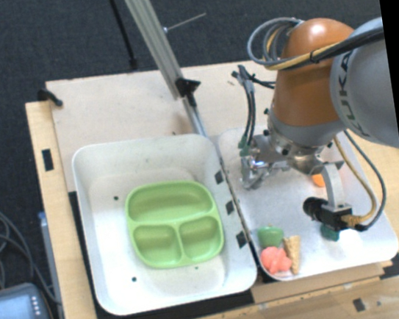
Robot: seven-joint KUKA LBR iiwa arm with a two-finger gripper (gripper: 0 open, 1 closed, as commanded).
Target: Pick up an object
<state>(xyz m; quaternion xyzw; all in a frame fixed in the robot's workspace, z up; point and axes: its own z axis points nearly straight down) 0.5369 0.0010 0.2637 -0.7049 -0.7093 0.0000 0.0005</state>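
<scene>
Dark carpet is surrounding the wooden bench [102, 103], which is carrying two shallow white bins side by side. The arm [321, 77], grey with an orange band, is reaching in from the right and hanging over the far part of the right bin [379, 243]. The left bin [97, 170] is holding a green divided plate [173, 223] near its centre. The gripper [255, 173] is sitting low over the right bin's far left corner, close to the wall shared with the left bin; whether it is spread or pressed together cannot be told from this angle.

Small objects are lying at the right bin's near left corner, well apart from the gripper and nearer the camera: a green piece [270, 236], a pink object [275, 259] touching it, and a tan cone [294, 252] just beside the pink one. An orange item [319, 181] is showing partly behind the arm's fittings.
</scene>
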